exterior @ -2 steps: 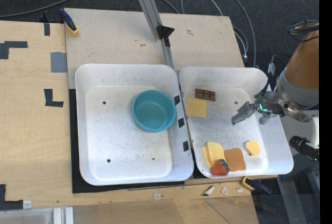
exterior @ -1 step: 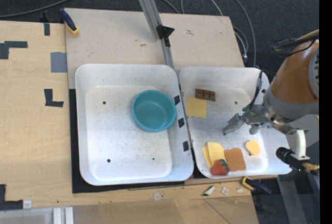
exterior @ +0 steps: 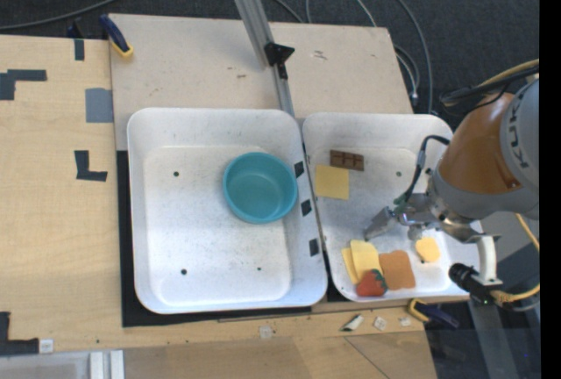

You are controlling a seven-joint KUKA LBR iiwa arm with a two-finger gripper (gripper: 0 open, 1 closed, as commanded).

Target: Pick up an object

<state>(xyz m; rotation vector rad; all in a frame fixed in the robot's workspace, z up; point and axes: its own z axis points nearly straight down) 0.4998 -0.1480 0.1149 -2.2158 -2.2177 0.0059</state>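
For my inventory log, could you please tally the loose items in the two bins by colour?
Teal: 1, the bowl in the left bin.
Brown: 1, the chocolate bar.
Yellow: 3, the upper square slice, the lower block, the small piece.
Orange: 1, the flat slab.
Red: 1, the strawberry-like piece.
Total: 7, six of them in the right bin.

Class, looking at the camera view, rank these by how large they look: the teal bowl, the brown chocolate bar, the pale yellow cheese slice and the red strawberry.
1. teal bowl
2. pale yellow cheese slice
3. brown chocolate bar and red strawberry: these two look too alike to rank.
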